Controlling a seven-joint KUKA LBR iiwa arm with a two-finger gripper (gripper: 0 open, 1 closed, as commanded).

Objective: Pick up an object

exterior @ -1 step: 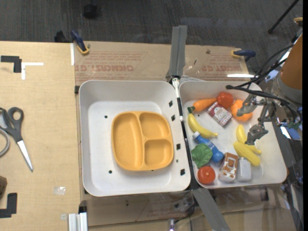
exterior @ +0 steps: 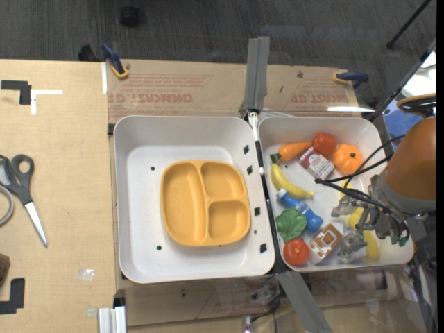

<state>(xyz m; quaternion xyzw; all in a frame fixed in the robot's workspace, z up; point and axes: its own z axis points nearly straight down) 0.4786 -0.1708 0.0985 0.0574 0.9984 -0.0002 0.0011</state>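
Scissors (exterior: pixel 24 193) are lying on the bench at far left. Left bin (exterior: pixel 132 207) is holding a yellow divided plate (exterior: pixel 205 202). Right bin (exterior: pixel 371 127) is carrying a banana (exterior: pixel 286 183), carrot (exterior: pixel 294 150), tomato (exterior: pixel 296 252), green leaf (exterior: pixel 291 223), blue bottle (exterior: pixel 305 212), red pepper (exterior: pixel 324 144), small orange pumpkin (exterior: pixel 347 158) and snack packets (exterior: pixel 325 241). Gripper (exterior: pixel 361 231) is hanging low over that bin's right side, near a yellow piece (exterior: pixel 371 245); cables are blocking the claw, so its opening and any hold cannot be told.
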